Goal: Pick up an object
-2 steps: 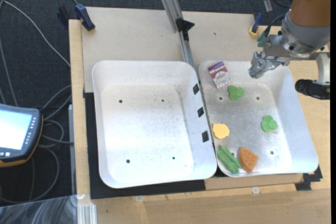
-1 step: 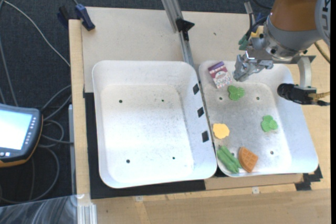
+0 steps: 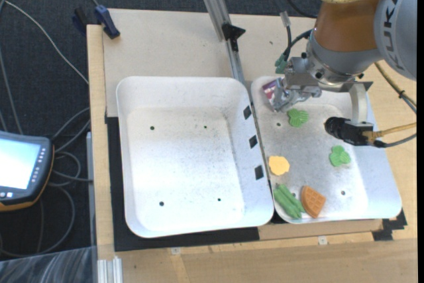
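Over the right bin (image 3: 371, 199) we see the grey arm (image 3: 371, 16) reaching in from the right, with the white letters "KU" readable on its casing near the frame edge. Our tool (image 3: 286, 97) hangs low at the bin's far left corner, just above a small pinkish object (image 3: 270, 89) lying against the wall; whether its jaws are parted or closed we cannot tell. Near it lies a green piece (image 3: 298, 118), and another green piece (image 3: 340, 156) sits further right. A yellow piece (image 3: 279, 166) rests by the divider, while a long green object (image 3: 287, 201) and an orange wedge (image 3: 313, 201) crowd the near rim. A black object (image 3: 344, 130) hangs beside the arm. Between these things the bin floor offers open room. The left bin (image 3: 132, 93) adjoins it on the desk (image 3: 159, 40). A handheld screen (image 3: 20, 169) lies at far left.
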{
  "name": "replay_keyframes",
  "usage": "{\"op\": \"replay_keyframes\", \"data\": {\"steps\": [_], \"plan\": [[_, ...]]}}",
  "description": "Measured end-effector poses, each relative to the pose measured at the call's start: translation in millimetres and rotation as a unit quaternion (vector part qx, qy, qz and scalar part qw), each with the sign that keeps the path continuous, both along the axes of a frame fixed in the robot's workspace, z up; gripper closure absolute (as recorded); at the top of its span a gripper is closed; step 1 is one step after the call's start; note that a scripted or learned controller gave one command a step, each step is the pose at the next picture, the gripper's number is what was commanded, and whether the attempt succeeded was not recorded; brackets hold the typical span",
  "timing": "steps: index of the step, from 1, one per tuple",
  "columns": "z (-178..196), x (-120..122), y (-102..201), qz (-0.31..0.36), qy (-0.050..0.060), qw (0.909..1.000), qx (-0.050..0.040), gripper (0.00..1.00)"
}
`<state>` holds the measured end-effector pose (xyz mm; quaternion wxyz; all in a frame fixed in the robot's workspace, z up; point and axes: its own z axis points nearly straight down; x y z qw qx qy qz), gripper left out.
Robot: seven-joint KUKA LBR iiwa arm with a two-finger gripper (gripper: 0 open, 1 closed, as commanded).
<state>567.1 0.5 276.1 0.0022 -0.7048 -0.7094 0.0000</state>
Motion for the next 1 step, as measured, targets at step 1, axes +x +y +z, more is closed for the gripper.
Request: {"op": "replay_keyframes", "data": {"steps": [1], "plan": [[-20.2, -16.7, 52.4, 0.000, 0.001, 1.0000, 0.0000, 1.00]]}}
